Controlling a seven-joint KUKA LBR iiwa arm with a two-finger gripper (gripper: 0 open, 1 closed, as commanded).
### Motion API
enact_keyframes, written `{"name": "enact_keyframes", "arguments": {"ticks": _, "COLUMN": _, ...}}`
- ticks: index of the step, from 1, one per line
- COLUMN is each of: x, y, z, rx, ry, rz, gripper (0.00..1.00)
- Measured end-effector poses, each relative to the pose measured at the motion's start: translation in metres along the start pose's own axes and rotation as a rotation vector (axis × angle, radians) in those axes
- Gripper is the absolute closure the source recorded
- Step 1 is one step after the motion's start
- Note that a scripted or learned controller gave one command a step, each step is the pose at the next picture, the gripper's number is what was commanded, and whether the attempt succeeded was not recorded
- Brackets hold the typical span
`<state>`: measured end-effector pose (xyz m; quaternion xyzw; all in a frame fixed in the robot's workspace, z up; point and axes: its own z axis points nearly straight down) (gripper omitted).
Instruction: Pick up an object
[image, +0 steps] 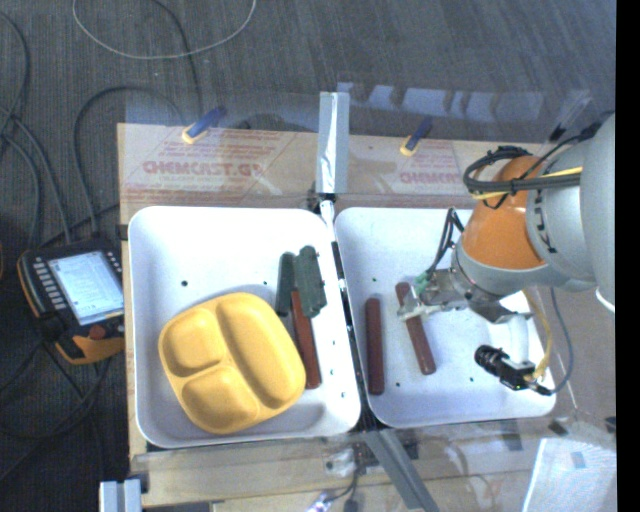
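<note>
1. Our hand (418, 303) hangs low in the right bin (400, 400), at the top end of a brown stick (417, 343); we cannot tell whether it grips.
2. A second brown stick (374, 345) lies near the bin's left wall.
3. The left bin (200, 225) holds a yellow divided plate (230, 361), a dark green piece (306, 281) and a third brown stick (306, 352).

Grey rounded arm (585, 215) with orange wrist band (498, 232), black cables, small metallic claw (418, 302).
</note>
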<state>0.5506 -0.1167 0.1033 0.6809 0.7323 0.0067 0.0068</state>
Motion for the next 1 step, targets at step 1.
{"name": "enact_keyframes", "arguments": {"ticks": 1, "x": 0.0378, "y": 0.0662, "z": -0.1496, "rx": 0.020, "ry": 0.001, "rz": -0.174, "gripper": 1.00}}
